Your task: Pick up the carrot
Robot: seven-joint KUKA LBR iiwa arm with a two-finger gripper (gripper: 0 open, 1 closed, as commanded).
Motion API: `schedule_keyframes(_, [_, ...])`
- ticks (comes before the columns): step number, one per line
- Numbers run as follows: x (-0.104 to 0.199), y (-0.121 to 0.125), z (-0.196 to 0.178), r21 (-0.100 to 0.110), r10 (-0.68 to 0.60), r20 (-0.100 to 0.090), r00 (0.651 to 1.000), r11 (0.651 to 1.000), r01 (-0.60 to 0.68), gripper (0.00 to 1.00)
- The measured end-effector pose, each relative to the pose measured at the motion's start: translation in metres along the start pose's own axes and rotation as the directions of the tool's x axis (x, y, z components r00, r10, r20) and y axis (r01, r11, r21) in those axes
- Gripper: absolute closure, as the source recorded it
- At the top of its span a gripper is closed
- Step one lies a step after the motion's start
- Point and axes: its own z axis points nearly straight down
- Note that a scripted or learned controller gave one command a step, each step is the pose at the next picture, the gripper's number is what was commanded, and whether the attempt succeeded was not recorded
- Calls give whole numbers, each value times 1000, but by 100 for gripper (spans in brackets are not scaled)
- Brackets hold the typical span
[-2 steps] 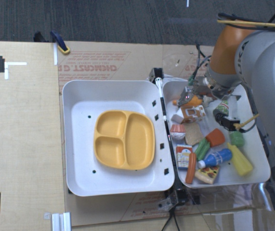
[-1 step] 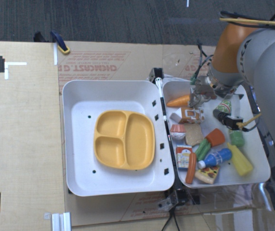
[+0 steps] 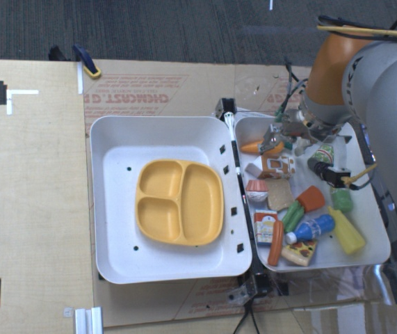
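step: closing in on carrot (image 3: 252, 146) | carrot: far-left corner of right bin (image 3: 379, 249), by the wall | gripper (image 3: 276, 139): just right of carrot, finger opening hard to tell, nothing seen held | tip: straddle carrot, avoid wall and carton (image 3: 278, 164)

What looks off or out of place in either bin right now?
Nothing damaged or spilled. The right bin is a jumble: toy foods lie packed against each other at all angles, the carrot wedged at its far left corner. The yellow divided plate sits slightly rotated in the left bin.
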Motion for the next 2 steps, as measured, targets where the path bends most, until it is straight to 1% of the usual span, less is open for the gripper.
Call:
schedule_keyframes(1, [-6,-2,15,10,170,-3,985,985,-170,0])
schedule_keyframes(2, [-61,1,13,37,356,-24,934,934,-355,0])
